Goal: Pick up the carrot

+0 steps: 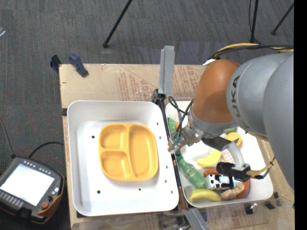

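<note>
The arm's orange wrist band [216, 97] hangs over the right bin [266, 186], and my gripper [176, 143] is low at that bin's left wall. Just above the gripper, a small orange bit with a green end [172, 125] peeks out beside the wrist; it may be the carrot, and most of it is hidden by the arm. A red-orange piece [211, 173] also lies further down the bin.
The right bin also holds a green bottle-like toy [192, 173], yellow pieces [209, 160], a banana [205, 194] and a black-and-white item [224, 180]. In the left bin [81, 128] sits a yellow divided plate [128, 151]. A tablet [26, 182] lies at the lower left.
</note>
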